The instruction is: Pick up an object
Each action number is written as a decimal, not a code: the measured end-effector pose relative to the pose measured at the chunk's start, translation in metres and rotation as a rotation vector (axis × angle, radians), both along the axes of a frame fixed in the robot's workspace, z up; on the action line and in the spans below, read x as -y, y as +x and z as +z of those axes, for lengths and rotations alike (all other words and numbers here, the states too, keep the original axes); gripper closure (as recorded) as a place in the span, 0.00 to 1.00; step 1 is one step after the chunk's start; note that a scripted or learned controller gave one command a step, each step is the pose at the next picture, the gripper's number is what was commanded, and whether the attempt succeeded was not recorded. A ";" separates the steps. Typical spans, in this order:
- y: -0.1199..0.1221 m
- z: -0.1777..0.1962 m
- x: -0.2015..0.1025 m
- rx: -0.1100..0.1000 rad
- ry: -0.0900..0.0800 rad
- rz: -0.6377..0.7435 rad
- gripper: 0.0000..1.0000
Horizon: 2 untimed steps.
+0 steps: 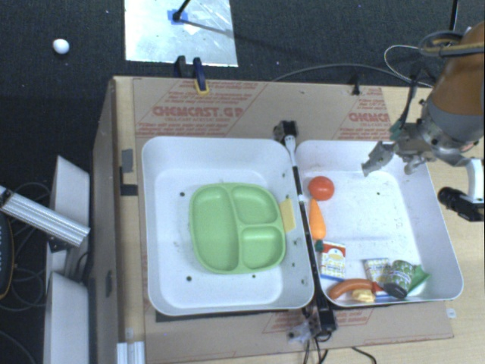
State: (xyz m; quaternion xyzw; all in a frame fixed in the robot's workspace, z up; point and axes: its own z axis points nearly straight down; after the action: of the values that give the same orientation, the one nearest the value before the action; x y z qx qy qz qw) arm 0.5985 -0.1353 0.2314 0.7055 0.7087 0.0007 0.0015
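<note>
One tomato (pixel 321 188) in right bin (pixel 424 226) | gripper (pixel 394 158) up-right of it, apart | fingers spread, holding nothing

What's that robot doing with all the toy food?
The robot arm's pincer hangs open over the far edge of the right bin, holding nothing. Below it lie a tomato, a carrot and a few small packets. The left bin holds a green divided plate. Nothing has been picked up yet.
</note>
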 end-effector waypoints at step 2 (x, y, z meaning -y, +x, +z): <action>-0.112 -0.147 -0.012 -0.002 0.001 -0.003 0.00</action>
State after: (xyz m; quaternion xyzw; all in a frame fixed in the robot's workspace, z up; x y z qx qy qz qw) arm 0.4867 -0.1233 0.0843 0.7067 0.7075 0.0004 0.0007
